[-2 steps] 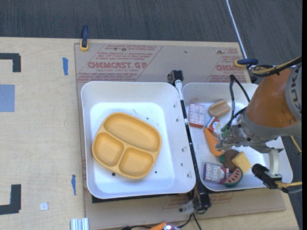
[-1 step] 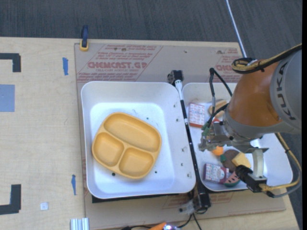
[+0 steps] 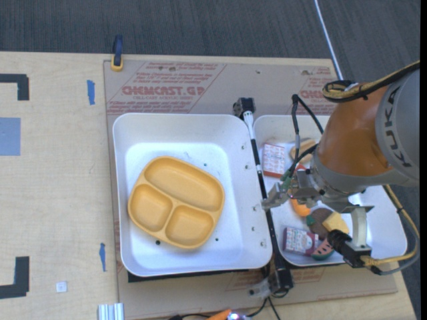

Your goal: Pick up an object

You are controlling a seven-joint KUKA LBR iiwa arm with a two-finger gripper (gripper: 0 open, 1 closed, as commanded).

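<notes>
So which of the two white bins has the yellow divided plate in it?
The left bin. The yellow plate lies there; the right bin, under the arm, holds small packets.

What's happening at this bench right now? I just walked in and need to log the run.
A KUKA arm reaches in over the right bin, its gripper low among a clutter of small items there: a red-and-white packet, another small packet and a few toy-like pieces. Nothing can be seen held between its fingers, so no pick is confirmed. The left bin holds a yellow divided plate, lying flat and untouched.
</notes>
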